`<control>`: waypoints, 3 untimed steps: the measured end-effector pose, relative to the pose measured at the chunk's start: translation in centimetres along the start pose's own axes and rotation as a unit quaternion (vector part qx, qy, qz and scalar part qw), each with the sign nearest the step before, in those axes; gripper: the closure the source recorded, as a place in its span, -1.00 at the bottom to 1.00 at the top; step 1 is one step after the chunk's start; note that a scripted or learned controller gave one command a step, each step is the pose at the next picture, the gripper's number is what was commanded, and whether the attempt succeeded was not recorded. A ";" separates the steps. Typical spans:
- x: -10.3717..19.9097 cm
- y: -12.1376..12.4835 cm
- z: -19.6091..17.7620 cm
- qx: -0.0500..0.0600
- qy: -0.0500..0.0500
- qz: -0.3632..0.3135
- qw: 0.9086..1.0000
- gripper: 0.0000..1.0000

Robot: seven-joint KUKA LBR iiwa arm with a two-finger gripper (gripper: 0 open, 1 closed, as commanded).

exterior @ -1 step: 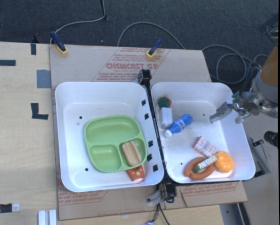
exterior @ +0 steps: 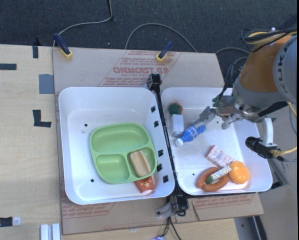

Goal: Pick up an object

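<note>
The desk carries two shallow white bins. The left white bin (exterior: pixel 72 134) holds a green three-compartment plastic tray (exterior: pixel 120 139); a tan bread roll (exterior: pixel 139 163) lies in its lower right compartment, and a red cup (exterior: pixel 146 185) sits just beside the tray's lower edge. My jaws (exterior: pixel 215 116) hang over the right white bin (exterior: pixel 252 139), spread apart with nothing between them. A blue and white plastic bottle (exterior: pixel 191 134) lies tilted near them. A curved sausage (exterior: pixel 213 180) touches an orange fruit (exterior: pixel 240 173).

Pincer (exterior: pixel 215 118) over right bin (exterior: pixel 257 184), near blue bottle (exterior: pixel 191 134).
</note>
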State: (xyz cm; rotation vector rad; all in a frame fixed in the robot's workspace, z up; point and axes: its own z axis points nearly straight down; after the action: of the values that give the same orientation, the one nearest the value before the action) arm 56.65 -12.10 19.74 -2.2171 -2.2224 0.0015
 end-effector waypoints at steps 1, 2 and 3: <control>2.7 3.9 6.2 0.001 0.000 0.000 1.000 -1.00; 2.6 8.2 11.0 -0.001 0.000 0.000 1.000 -1.00; 2.4 10.3 11.2 -0.002 -0.001 0.000 1.000 -1.00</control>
State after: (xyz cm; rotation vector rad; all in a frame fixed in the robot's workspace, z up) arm 66.89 -9.68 8.53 -2.2186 -2.2257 -0.0013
